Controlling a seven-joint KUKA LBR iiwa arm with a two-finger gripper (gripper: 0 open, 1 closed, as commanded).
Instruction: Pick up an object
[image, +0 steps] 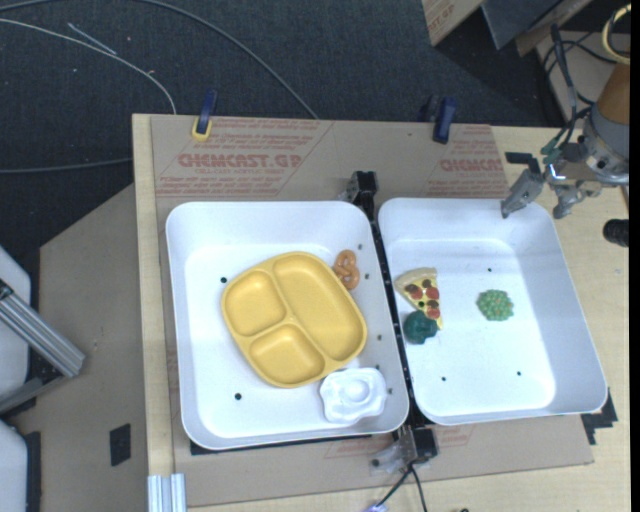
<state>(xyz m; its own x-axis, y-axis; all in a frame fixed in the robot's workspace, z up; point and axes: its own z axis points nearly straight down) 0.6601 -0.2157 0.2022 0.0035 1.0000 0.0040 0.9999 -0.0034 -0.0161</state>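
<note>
**Reaching down from the bin's far corner**

Lowering the gripper (541, 196) well means first carrying it inward over the right bin (470, 385), since its fingers (518, 195) hang spread apart and empty above the far rim. Largest of the candidates, the pizza slice (421, 291) lies forward and left of the fingers; the green clump (494, 305) sits almost straight ahead, knobbly and alone; the dark teal piece (420, 327) touches the slice's tip.
</note>
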